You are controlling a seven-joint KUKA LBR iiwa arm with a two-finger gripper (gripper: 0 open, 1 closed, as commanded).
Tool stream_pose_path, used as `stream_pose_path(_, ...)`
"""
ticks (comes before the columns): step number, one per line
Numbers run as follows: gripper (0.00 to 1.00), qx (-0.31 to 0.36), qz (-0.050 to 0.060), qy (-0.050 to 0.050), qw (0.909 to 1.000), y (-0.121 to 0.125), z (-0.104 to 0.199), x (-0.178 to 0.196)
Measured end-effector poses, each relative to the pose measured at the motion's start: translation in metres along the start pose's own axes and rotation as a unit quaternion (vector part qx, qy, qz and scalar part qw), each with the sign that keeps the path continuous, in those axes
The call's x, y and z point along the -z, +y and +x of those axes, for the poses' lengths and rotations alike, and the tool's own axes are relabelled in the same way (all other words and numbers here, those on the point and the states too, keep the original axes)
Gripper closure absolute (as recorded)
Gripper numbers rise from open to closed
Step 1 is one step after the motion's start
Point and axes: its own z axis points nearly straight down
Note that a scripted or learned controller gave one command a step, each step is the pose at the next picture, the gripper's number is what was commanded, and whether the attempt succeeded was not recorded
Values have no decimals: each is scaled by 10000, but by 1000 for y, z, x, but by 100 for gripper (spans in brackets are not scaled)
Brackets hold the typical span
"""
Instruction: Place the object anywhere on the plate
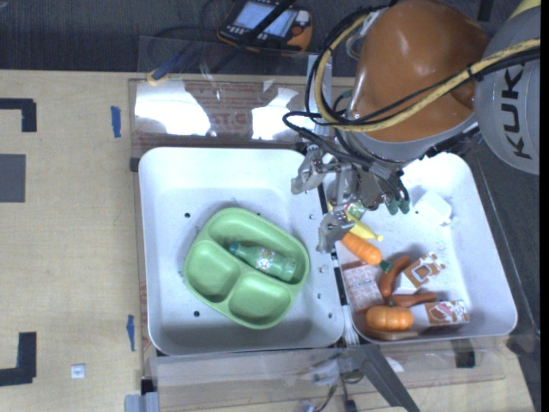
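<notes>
Green bottle (pixel 264 260) lying on green plate (pixel 210 269)

Two bins (pixel 163 230) (pixel 480 221), one plate (pixel 206 273), one bottle (pixel 264 260), one carrot (pixel 362 248), two sausages (pixel 396 274) (pixel 413 299).

A single fixed camera sits above the desk (pixel 60 230), looking down at a slant on both white bins: the left bin (pixel 163 230) lies near the frame's middle, the right bin (pixel 489 256) just beside it. The arm (pixel 420 58) looms nearest the lens, right of the left bin.
</notes>
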Motion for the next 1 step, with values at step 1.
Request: stream_pose_path(1, 0, 0, 0, 0, 10000, 0, 0, 0)
